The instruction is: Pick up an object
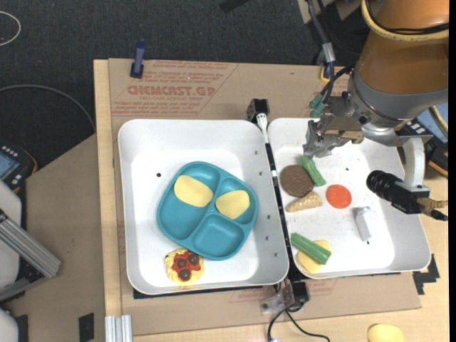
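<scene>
Grey metal pincer is seen poised just above the upper end of the green stick-shaped toy vegetable beside the round brown toy cookie, its opening undeterminable, nothing lifted yet.

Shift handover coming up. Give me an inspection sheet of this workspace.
Surface: two white bins, left bin and right bin, on a cardboard-covered bench.
Job's things: right bin holds brown disc, green stick, red disc, grey cylinder.
Clutter: left bin holds blue divided plate, pizza toy.
End effector: low over the green stick; grip unclear.
Cables: black cable by the arm.
Surroundings: dark floor.
</scene>
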Action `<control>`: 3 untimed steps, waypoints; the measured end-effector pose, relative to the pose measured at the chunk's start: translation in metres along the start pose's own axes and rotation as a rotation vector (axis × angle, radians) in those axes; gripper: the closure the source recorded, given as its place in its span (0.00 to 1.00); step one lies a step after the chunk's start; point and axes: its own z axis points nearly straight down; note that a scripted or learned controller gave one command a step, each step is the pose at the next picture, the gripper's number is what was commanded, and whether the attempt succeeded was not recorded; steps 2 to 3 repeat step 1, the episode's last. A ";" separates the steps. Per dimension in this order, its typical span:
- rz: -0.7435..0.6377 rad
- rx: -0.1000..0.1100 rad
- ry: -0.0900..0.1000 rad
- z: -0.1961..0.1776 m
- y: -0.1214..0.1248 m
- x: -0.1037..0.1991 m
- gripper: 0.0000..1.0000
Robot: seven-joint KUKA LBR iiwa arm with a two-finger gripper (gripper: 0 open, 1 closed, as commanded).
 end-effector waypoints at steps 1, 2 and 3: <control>0.009 0.011 -0.004 -0.003 0.000 -0.005 1.00; 0.009 0.011 -0.004 -0.003 0.000 -0.005 1.00; 0.009 0.011 -0.004 -0.003 0.000 -0.005 1.00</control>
